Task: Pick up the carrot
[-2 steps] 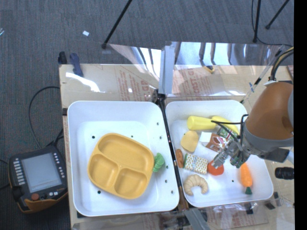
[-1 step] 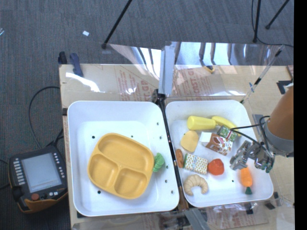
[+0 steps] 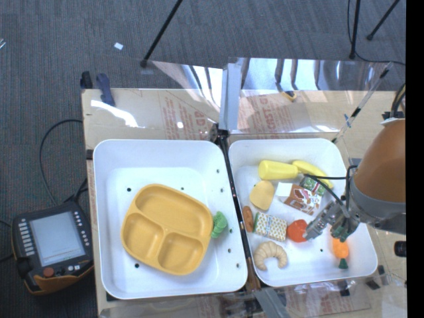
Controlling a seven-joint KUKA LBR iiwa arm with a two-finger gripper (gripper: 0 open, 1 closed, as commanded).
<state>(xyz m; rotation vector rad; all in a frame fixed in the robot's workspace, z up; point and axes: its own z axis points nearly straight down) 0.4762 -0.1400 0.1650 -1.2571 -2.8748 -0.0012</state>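
Beside the gripper, just right: carrot, upright in view, green top nearest camera. Gripper state: cannot tell.

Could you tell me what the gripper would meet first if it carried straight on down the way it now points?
Probably the red tomato: the gripper slants down-left toward it. Depth is unclear. The carrot lies off to its right.

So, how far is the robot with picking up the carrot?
Nothing looks done yet: the carrot lies on the floor of the right bin, near its right wall. In hand: the gripper hangs low just left of the carrot, beside the tomato. Left to do: close on the carrot and lift it.
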